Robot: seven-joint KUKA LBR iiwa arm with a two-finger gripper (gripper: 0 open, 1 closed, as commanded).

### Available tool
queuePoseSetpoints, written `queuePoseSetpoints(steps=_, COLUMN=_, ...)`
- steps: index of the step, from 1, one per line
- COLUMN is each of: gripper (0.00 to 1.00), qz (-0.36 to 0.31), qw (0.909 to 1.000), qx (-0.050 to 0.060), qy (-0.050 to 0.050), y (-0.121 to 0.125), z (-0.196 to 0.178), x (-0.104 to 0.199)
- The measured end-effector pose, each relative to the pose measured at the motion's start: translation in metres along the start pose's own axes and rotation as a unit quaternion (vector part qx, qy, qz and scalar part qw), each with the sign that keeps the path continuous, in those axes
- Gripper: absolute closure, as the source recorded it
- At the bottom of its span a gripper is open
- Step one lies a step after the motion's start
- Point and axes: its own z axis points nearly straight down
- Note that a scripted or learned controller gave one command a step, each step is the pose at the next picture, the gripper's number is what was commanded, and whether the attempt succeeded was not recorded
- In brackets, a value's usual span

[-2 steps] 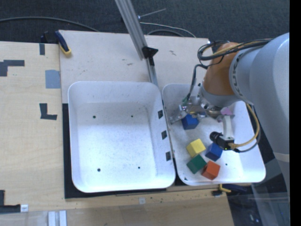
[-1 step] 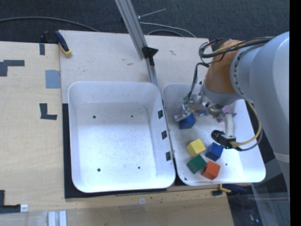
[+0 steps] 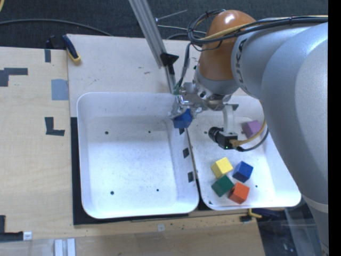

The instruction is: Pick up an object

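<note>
Though clustered, six blocks point(image 3: 230, 180)

A small blue cube point(image 3: 182, 120) is hanging tilted between the gripper's point(image 3: 181, 111) fingers, raised above the divide where the two bins meet.

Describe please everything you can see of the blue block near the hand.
The blue block is a small, matte solid, tilted, with one corner pointing down. It sits right under the hand, above the wall between the two white bins, at their far end. It looks raised, but the view does not show whether the hand grips it.
</note>
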Motion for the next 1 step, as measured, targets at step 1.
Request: queuePoseSetpoints(steps=1, gripper=1.0, qz=0.002, qw=1.0, qx=-0.001, qy=-0.001, y=0.034, z=-0.0936, x=-0.0125)
